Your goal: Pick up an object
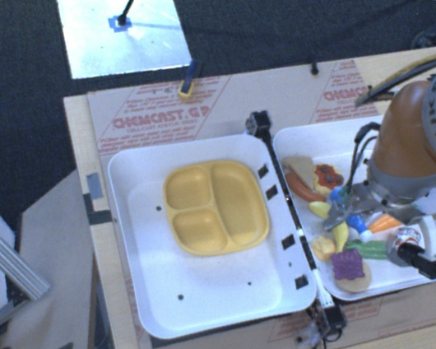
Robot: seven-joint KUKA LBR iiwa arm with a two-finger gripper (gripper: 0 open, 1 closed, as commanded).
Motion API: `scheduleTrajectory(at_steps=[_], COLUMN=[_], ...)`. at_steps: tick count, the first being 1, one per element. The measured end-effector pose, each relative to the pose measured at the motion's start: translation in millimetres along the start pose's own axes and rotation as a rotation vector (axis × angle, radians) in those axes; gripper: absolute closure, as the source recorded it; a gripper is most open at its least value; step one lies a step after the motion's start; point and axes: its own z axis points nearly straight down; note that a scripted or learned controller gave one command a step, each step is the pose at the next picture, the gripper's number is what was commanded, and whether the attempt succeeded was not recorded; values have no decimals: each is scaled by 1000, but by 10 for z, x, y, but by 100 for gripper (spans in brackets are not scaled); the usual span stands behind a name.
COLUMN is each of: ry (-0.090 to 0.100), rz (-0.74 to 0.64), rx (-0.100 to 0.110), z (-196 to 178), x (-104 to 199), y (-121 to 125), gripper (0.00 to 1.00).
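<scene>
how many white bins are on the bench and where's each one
2. One shallow white bin sits on the left, holding a yellow divided plastic plate. The other shallow white bin sits right beside it, holding small toy foods under the arm's gripper.

You have two white bins on the bench: the left bin point(143, 249) and the right bin point(296, 143). One yellow tray point(214, 208) with three compartments lies in the left bin. In the right bin you can count one hot dog point(302, 186), one orange carrot point(385, 223), one purple piece on a tan disc point(349, 266), one green piece point(371, 249) and about three small yellow pieces point(321, 210). The pile partly hides under one arm point(424, 137), so your count there stays rough.
</scene>
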Motion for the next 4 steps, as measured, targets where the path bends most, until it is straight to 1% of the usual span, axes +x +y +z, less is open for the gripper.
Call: scheduleTrajectory(at_steps=[1,2,3,4], ry=[0,-1,-1,1], rz=[-3,-3,-3,-6], rx=[-4,-3,-2,2], z=[-556,-994,-1311,-1202], x=[79,43,43,372], y=[87,101,116,80], gripper=[100,100,100,100])
